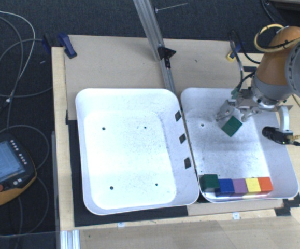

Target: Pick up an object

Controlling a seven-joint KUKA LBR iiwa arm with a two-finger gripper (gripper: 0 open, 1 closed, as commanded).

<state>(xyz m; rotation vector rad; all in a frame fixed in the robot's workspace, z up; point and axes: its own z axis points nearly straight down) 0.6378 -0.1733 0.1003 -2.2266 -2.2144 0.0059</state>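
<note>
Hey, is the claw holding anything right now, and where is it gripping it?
Apparently yes: the claw has a green block by its upper end, over the right bin.

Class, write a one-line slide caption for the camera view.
The gripper holds a green block above the right bin; coloured blocks line its near edge.

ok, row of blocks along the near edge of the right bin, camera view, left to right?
Dark green cube → blue cube → purple cube → yellow cube → orange cube.
</note>
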